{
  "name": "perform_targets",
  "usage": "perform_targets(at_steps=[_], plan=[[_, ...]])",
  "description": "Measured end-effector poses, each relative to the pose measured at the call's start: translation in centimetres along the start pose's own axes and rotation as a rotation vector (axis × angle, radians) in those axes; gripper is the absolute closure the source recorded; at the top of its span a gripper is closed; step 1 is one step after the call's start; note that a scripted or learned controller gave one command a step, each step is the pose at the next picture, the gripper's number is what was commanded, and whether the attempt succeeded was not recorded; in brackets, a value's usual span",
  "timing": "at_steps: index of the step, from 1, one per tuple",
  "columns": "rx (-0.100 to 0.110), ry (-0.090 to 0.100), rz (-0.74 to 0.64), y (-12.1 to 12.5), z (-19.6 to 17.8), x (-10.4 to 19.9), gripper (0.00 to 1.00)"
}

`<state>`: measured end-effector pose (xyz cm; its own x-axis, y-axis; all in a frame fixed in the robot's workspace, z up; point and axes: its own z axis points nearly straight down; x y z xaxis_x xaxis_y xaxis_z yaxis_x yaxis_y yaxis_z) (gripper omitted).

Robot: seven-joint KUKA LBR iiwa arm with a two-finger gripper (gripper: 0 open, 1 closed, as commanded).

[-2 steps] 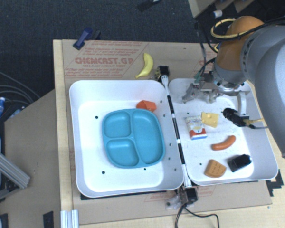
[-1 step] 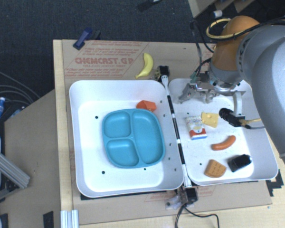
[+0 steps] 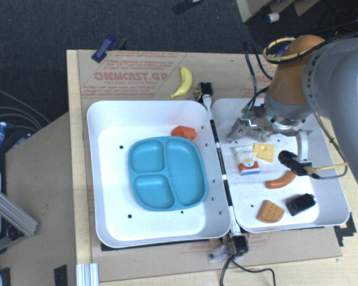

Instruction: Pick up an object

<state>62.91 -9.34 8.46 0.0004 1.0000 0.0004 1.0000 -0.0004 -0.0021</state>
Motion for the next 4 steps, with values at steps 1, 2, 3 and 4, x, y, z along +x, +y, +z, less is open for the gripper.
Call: perform_targets(at_steps=[1, 2, 3, 4], plan=[[-0.003, 0.0, -0.001, 3.8, -0.1, 0.2, 0.0], [0.0, 0.0, 0.0, -0.3, 0.0, -0.2, 0.0], [-0.003, -0.001, -0.001, 3.7, -0.1, -0.2, 0.0], [0.001, 0.0, 0.001, -9.7, 0.1, -1.4, 0.0]])
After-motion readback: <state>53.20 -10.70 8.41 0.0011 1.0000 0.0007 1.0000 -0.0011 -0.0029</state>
